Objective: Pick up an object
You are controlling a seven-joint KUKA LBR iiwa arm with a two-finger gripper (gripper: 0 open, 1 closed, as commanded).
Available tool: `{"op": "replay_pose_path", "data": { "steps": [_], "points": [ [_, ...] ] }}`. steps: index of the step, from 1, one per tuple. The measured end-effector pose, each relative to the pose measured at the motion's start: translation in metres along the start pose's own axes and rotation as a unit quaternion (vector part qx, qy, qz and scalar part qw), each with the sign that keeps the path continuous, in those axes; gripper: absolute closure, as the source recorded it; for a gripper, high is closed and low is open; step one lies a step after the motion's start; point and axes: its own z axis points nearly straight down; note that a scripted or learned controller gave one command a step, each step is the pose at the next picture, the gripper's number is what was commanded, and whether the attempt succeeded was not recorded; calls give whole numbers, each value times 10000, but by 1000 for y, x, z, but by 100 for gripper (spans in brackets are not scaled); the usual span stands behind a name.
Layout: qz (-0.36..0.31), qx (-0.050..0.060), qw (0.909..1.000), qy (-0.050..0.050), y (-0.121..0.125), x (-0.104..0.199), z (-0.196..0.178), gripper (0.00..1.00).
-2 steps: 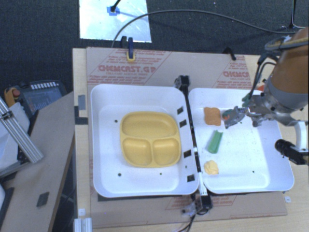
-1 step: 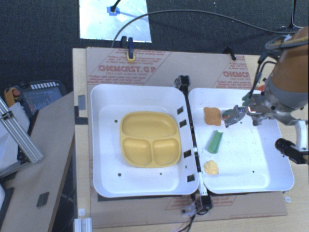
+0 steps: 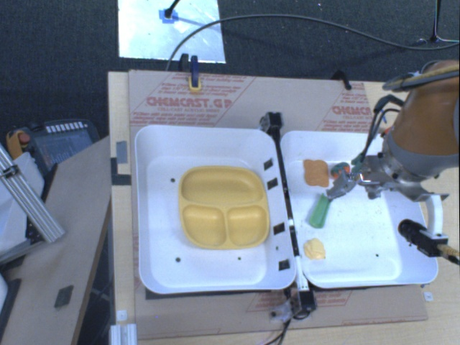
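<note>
Even overhead light, soft faint shadows, white bins (image 3: 215,139) bright, slightly soft focus, mild grain on dark floor (image 3: 57,49)

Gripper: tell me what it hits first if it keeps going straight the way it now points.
Most likely the green piece. The gripper points down and to the view's left, right at that piece's upper end in the right bin. Height is hard to judge from this slant, so it may be touching already.

Arm reaches in from the right — pincer (image 3: 341,182) tilted low.
</note>
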Motion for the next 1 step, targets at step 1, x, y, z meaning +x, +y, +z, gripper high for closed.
{"op": "replay_pose_path", "data": {
  "steps": [1],
  "points": [
    [0, 6, 10000, 1, -9, -2, 48, 0]
  ]
}}
